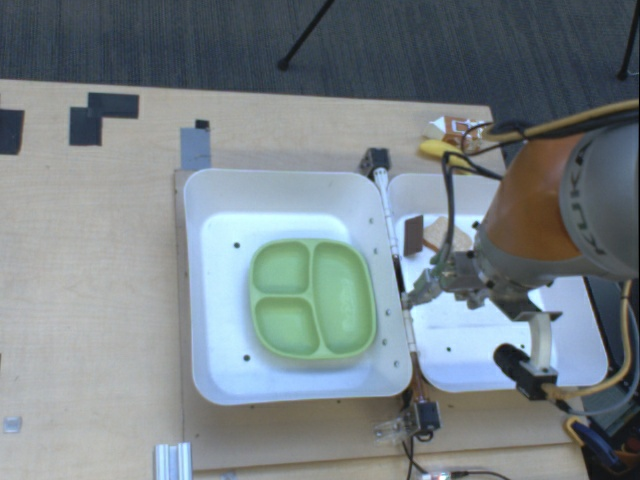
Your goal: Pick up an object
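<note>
Gripper (422,286) hangs low over the left part of the right bin (470,363), close to the wall it shares with the left bin (222,268). The grey and orange arm (545,203) covers much of the right bin behind it. From where I stand its state, open or closed, cannot be told, and nothing can be seen held in it.

Candidate objects lie in two directions:

- **Far side, same bin:** a small brown block (412,233) sits at the far left of the right bin, just beside the dividing wall. Its long axis runs from near to far. A pale tan piece (438,234) lies just to its right, partly hidden by the arm.
- **Left, other bin:** a green divided plate (312,300) lies flat in the middle of the left bin. It is about level with the gripper but beyond the wall.

Judgement: the brown block is the closer target. It lies straight toward the far side from the gripper with no wall to cross. A grasp across its short width looks the more workable one. The wall beside it leaves little room on the left.
</note>
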Controlling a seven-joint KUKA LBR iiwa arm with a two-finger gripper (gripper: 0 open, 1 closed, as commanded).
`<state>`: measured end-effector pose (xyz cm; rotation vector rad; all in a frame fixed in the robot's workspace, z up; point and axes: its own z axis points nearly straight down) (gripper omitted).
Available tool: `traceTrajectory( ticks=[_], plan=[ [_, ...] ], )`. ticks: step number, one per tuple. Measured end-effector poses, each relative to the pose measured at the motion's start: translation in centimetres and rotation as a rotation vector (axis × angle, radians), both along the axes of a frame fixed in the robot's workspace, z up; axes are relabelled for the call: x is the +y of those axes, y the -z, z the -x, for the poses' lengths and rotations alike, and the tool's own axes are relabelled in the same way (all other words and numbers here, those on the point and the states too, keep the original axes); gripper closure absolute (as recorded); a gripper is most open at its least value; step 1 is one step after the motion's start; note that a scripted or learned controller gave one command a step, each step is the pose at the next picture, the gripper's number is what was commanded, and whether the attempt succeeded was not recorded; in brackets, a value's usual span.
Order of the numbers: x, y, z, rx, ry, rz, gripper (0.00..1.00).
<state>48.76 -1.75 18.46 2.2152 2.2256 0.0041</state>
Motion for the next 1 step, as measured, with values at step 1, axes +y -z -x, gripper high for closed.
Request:
traceTrajectory(
  ticks=[1],
  plan=[
    [-7.64,3.68,0.1,0.002,0.002,0.001,0.0]
  ],
)
